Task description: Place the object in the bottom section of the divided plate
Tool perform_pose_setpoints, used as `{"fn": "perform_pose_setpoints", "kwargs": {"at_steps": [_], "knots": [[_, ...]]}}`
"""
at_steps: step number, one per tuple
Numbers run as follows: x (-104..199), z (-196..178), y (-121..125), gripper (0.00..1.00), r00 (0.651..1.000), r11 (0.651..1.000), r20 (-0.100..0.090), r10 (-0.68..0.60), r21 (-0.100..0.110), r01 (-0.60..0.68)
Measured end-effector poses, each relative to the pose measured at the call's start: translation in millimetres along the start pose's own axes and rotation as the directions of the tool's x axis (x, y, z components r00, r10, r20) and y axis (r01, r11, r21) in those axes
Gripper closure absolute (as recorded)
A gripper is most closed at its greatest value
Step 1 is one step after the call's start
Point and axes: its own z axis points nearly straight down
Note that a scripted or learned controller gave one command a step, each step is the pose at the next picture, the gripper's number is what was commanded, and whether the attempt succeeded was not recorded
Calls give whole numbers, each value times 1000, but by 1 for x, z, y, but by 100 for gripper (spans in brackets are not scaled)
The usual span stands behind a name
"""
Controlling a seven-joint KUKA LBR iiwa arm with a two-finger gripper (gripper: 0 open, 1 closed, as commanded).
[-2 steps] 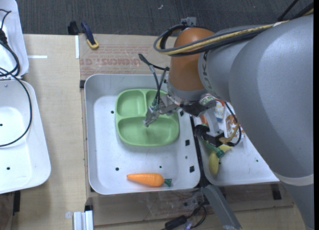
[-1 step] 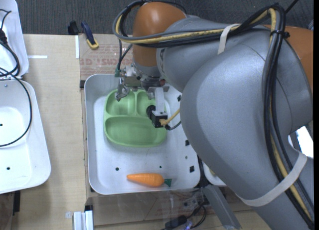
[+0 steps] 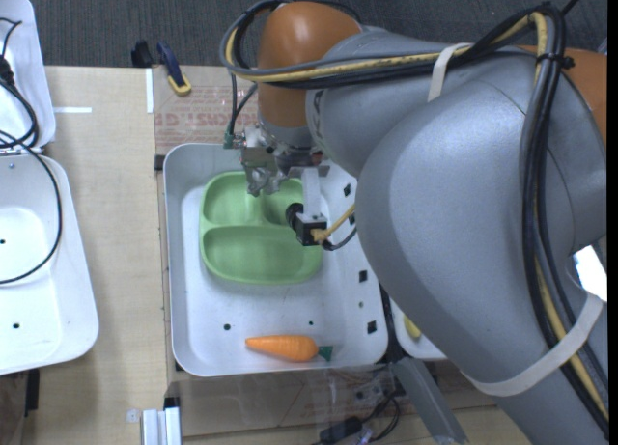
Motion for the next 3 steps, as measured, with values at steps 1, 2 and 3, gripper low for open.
{"fn": "perform_pose_setpoints", "kwargs": {"at_steps": [1,2,3], "knots": [[-78,-63,-1,100,997,997,-5,-82,-10,82],[-89,-208,-49,100,998,998,-6,-56,-14,56],[-142,-321,-106,100,979,978,-9,206,-10,-206]]}}
